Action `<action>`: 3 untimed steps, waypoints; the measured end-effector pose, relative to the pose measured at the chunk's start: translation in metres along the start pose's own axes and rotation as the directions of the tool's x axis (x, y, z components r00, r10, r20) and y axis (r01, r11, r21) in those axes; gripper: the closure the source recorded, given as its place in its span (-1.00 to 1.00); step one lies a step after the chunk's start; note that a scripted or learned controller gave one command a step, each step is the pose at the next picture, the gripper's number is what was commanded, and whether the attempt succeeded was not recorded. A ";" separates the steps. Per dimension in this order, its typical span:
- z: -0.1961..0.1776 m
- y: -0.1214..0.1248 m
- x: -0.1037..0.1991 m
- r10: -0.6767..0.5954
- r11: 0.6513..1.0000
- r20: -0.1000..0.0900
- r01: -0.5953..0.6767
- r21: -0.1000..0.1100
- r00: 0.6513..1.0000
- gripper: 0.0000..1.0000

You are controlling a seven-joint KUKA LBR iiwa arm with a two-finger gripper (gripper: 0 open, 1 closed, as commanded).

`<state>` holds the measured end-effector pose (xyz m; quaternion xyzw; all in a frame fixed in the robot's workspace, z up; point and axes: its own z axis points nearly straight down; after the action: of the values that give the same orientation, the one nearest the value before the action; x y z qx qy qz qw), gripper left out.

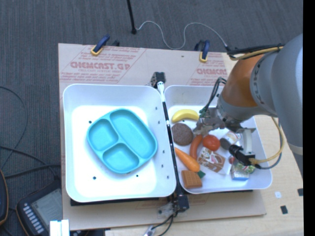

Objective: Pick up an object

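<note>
Two shallow white bins side by side on the surface (98, 68), a cardboard sheet held by clamps at its far edge. In the left bin (74, 181), a blue divided plate (121, 140) with three compartments, lying flat near the middle. In the right bin (261, 181), a crowd of toy foods: a yellow banana (184, 115) at the far left, a round brown piece (182, 133) just near of it, an orange carrot (186, 159) slanting along the left wall, a waffle-like brown square (191, 179) at the near left corner. Close by, a red sausage-like piece (196, 145) upright beside a red tomato (211, 142), touching or nearly so. Near of those, a printed packet (211, 160), and a small carton (240, 171) at the near right.

Reaching in from the right, the grey arm with its orange band (243, 82), wrist bent down over the far middle of the right bin. Gripper (209, 124) low among the foods, just far of the tomato and right of the brown piece. Jaws hidden by wrist and clutter: cannot tell whether apart or together. Nothing visibly clamped between them.
</note>
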<state>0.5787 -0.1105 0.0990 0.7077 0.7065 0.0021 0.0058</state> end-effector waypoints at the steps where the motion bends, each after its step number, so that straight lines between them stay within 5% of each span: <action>1: -0.028 0.060 -0.013 -0.003 1.000 -0.003 0.003 0.009 1.000 1.00; 2: -0.028 0.059 -0.013 -0.003 1.000 -0.003 0.003 0.011 1.000 -1.00; 3: 0.012 0.022 -0.034 -0.003 1.000 -0.004 0.003 0.007 1.000 -1.00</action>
<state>0.6011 -0.1448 0.0875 0.7067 0.7075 0.0011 0.0018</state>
